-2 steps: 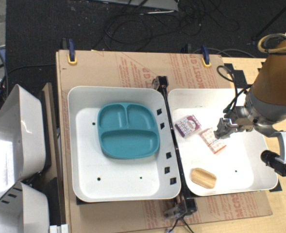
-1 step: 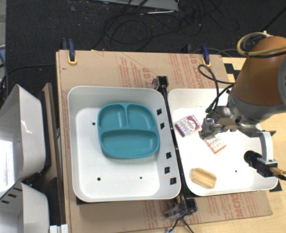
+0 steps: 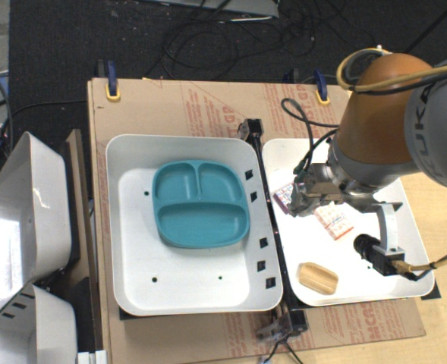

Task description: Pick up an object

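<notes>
1. The gripper (image 3: 305, 194) hangs low over the right bin's (image 3: 417, 233) left part; whether it is open, or holds anything, cannot be told.
2. Candidates lie there: a purple packet (image 3: 284, 196) just beside it, a red-and-white packet (image 3: 334, 221) and a tan block (image 3: 317, 278) nearer the front.
3. Judged best: centre over one item, descend straight, avoid the bin wall.
4. The teal tray (image 3: 200, 205) in the left bin (image 3: 124, 226) looks harder to grip.
</notes>
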